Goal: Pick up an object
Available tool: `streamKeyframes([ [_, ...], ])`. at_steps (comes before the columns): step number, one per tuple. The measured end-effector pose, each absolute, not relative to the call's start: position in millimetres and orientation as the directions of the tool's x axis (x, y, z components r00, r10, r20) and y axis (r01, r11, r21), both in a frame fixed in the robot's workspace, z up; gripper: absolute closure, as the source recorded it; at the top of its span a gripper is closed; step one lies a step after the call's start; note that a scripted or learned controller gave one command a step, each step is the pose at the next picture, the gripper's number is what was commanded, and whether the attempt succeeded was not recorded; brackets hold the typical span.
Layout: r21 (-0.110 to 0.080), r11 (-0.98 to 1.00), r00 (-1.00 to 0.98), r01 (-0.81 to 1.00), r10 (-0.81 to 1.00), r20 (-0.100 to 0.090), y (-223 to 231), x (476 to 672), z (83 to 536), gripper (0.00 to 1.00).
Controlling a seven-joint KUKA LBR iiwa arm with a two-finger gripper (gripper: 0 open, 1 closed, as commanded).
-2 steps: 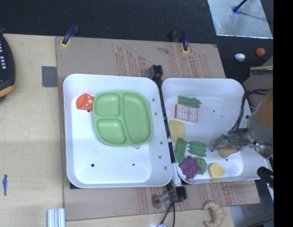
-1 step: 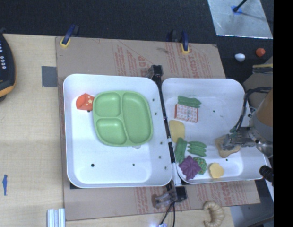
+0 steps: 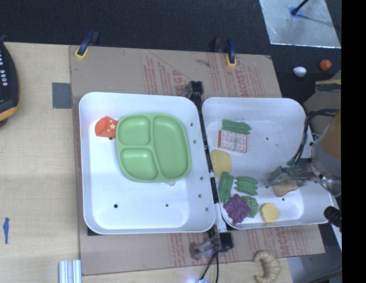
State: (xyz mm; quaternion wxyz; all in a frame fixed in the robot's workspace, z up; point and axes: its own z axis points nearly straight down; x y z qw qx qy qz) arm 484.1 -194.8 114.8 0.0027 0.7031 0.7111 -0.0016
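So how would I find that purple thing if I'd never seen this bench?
Start at the right-hand white bin and go to its near-left corner. The purple grape bunch lies there, just below two green pods and left of a round yellow piece. It is the only purple item among green and yellow neighbours.

A sheet of brown cardboard [image 3: 171, 69] lies under both bins, held at its far edge by a yellow clamp [image 3: 84, 45] and a blue-and-yellow clamp [image 3: 230, 53]. A grey patch [image 3: 61, 95] sits on the wooden bench [image 3: 29, 175] — left of it, a black-and-orange handset [image 3: 3, 81]. Off the bench, on the dark floor, lie a white ball [image 3: 299, 71] and an orange ball [image 3: 326, 65].
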Motion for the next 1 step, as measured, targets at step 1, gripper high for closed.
streamKeyframes([
  [1, 0.002, 0.012, -0.012, 1.0, 1.0, -0.007, -195.6, 484.3, 125.2, 1.0],
])
